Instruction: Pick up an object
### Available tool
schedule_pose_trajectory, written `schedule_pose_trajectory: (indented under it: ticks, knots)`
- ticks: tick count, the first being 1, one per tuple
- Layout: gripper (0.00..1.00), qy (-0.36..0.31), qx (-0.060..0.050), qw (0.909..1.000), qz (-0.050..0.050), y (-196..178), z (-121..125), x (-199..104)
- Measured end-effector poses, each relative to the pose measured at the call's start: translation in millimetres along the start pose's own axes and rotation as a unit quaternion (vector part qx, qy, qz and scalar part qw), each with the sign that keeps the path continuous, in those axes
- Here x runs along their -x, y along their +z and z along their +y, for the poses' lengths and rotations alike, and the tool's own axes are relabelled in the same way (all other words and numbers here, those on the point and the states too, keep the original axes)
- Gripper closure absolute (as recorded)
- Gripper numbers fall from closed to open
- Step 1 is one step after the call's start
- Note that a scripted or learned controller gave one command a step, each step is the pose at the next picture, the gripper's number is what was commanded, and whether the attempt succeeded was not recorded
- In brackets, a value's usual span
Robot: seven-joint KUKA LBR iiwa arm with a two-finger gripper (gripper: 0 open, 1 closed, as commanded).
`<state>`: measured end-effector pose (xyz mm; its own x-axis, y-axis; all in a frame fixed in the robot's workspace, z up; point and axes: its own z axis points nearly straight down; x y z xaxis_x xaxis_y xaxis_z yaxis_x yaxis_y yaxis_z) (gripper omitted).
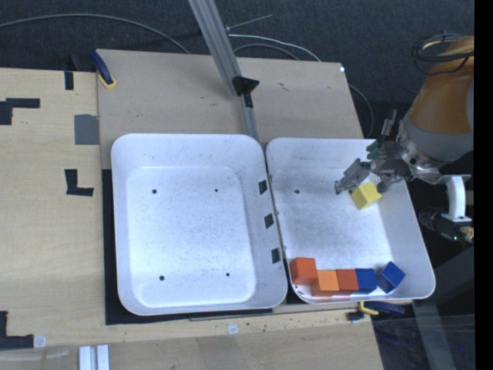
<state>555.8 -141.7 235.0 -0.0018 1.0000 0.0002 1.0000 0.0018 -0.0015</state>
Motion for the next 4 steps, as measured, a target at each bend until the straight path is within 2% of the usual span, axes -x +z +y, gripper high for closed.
schedule_pose_trajectory:
  ticks: [1, 2, 3, 4]
  knots:
    - [0.0, 0.002, -0.004, 1.0, 0.0, 114.9, -9.2, 50.4]
    - [0.0, -0.001, 0.001, 1.0, 0.0, 145.1, 41.7, 67.2]
    - [0.0, 0.0, 0.0, 1.0, 0.0, 143.1, 43.2, 67.0]
    - [0.0, 0.001, -0.002, 1.0, 0.0, 143.4, 7.5, 67.7]
